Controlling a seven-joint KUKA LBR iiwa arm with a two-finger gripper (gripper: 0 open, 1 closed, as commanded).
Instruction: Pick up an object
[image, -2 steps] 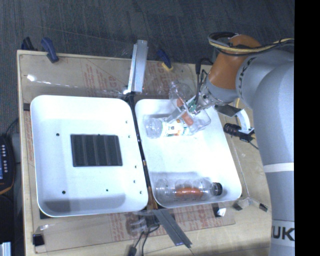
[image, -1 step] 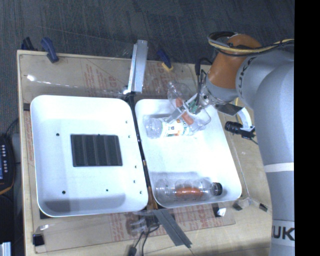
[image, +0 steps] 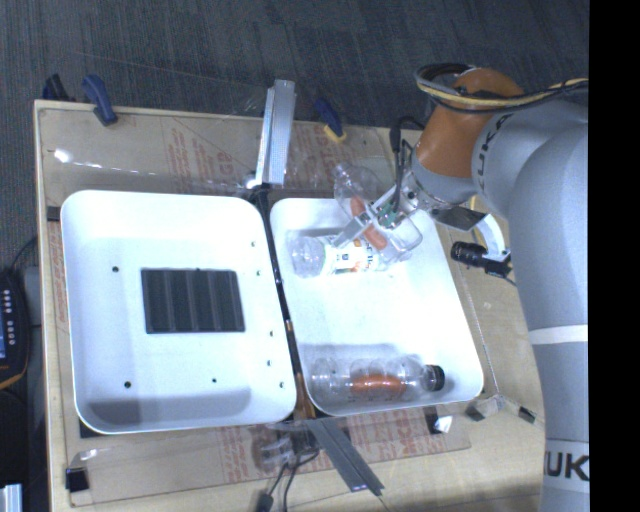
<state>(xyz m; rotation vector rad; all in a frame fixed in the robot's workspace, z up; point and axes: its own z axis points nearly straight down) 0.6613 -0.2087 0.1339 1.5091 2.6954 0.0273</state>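
- The two-finger gripper (image: 385, 215) is positioned over the far part of the right shallow white plastic bin (image: 455, 330), close to that bin's far wall.
- Gripper opening cannot be determined; glare and clear plastic mask the tip area.
- A clear plastic bottle with a white label and orange contents (image: 345, 252) lies on its side directly under and just beside the gripper. It may be touching the gripper, but contact is not resolvable, and the bottle rests on the bin floor.
- The grey arm with the orange band (image: 455, 130) enters from the right edge and angles down to the gripper.
- A second clear plastic bottle with a dark cap and orange contents (image: 375, 380) lies on its side along the near wall of the right bin, well apart from the gripper, cap towards the right.
- The left shallow white plastic bin (image: 90, 300) sits beside the right bin, their inner walls adjacent. A dark ribbed rectangular panel (image: 193, 300) shows in the middle of its floor.
- Both bins stand on the pale worktop (image: 150, 140); blue clamps (image: 98, 98) grip its far edge.
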